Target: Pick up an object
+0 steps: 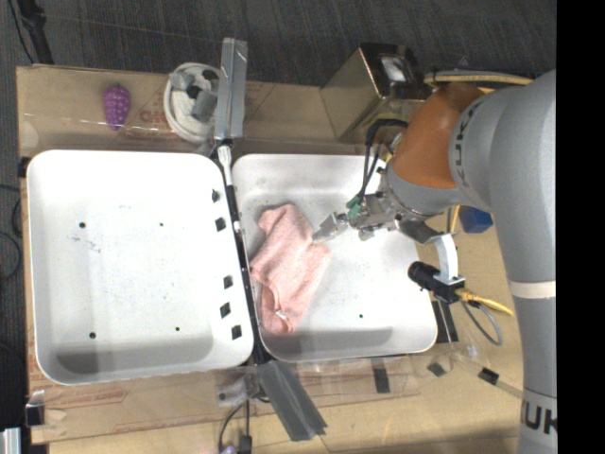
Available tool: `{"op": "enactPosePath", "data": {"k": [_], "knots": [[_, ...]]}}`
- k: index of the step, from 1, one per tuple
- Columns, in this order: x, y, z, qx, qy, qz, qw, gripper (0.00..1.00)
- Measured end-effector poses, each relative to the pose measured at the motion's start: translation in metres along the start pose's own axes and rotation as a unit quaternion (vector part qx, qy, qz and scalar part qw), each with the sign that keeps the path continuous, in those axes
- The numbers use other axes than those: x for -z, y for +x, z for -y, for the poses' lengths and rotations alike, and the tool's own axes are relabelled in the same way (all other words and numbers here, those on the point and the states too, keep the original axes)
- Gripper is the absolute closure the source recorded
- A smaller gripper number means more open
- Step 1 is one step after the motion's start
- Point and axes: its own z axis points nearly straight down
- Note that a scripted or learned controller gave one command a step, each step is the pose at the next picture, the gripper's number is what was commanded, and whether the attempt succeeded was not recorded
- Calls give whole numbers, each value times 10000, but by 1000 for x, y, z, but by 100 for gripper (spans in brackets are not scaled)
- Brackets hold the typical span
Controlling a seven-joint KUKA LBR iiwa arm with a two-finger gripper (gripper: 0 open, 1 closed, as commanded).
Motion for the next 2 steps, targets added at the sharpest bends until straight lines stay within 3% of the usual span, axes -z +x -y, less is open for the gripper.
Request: {"op": "enactPosePath", "data": {"k": [1,2], "knots": [[-40,38,-16,425,-9,0,9991,0],[-31,38,-16,435,2,-2,9991,100]]}}
